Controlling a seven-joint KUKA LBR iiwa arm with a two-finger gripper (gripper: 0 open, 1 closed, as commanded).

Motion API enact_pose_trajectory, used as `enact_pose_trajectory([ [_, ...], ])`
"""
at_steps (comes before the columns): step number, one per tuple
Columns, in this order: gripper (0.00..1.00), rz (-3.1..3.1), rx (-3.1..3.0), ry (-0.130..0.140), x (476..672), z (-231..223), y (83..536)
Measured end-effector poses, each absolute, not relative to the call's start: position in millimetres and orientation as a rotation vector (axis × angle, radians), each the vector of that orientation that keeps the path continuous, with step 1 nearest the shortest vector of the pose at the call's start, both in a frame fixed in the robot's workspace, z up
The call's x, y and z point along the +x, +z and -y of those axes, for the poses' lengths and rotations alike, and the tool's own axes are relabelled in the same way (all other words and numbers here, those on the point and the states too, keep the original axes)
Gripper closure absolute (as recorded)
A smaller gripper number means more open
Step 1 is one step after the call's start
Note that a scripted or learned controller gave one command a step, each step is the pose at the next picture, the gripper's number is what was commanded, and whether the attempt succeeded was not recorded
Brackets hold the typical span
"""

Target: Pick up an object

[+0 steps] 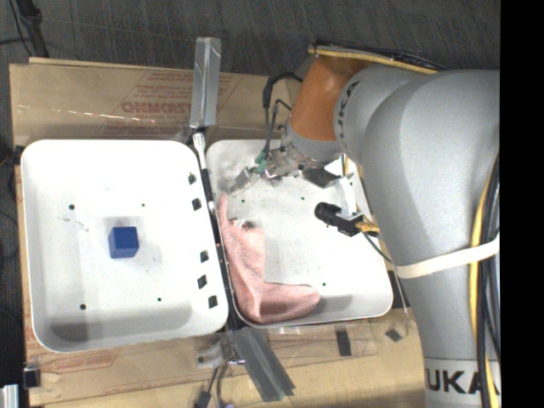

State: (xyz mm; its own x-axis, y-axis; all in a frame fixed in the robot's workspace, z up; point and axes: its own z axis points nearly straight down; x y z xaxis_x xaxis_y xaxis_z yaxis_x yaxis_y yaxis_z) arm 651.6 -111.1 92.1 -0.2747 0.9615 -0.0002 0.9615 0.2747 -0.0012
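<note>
The grey arm (425,185) rises closest to the lens, its bulk filling the right side and overhanging the right rim of the right bin (374,291); an orange band (316,100) sits above the wrist at the bin's far edge. Below it the tabletop (93,87), covered in brown cardboard, carries two shallow white bins side by side, their inner rims touching along a line of black clips. The left bin (51,177) has wide bare floor on every side of a small blue cube (124,241), which sits left of centre, well apart from all four walls. In the right bin a pink cloth (255,274) lies crumpled against the left wall and runs down to the near edge, leaving the middle and right of the floor bare. The end effector (259,170) reaches into the far left corner of the right bin, near the rim, above and apart from the cloth's top end; whether its fingers are apart or together I cannot tell, and nothing is seen between them. A black fitting (336,217) with a cable hangs over the bin's right part.
</note>
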Motion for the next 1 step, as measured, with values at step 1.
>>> enact_pose_trajectory([
  [1,0.0,2.6,-1.757,0.003,613.3,105.6,91.1],
])
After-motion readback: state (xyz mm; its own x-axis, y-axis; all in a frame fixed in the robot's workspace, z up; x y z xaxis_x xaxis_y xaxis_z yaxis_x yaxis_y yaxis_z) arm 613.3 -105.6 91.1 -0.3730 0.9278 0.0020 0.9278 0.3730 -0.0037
